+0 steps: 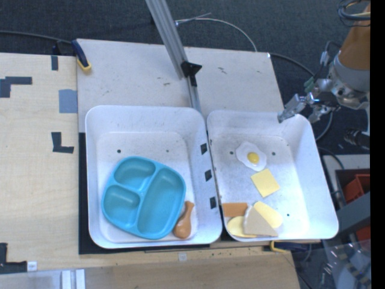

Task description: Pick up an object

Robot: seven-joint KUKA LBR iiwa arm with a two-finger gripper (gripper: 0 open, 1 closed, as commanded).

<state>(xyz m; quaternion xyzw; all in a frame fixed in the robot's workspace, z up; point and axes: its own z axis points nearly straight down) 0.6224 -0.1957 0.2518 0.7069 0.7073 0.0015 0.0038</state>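
The right bin (313, 161) holds a toy fried egg (251, 156), a yellow cheese square (264, 182), an orange block (234, 209) and a pale wedge (261, 220) lying on a yellow disc. In the left bin (96, 131) lie a blue divided plate (144, 196) and a brown drumstick (185, 220) at its lower right. My gripper (295, 108) hangs over the far right corner of the right bin, above and to the right of the egg. Nothing shows in it.
A slanted metal pole (171, 35) comes down to the bins' shared far edge. A yellow-and-blue clamp (81, 56) sits at the bench's far left corner. Cables run behind the bench and beside the arm (355, 59).
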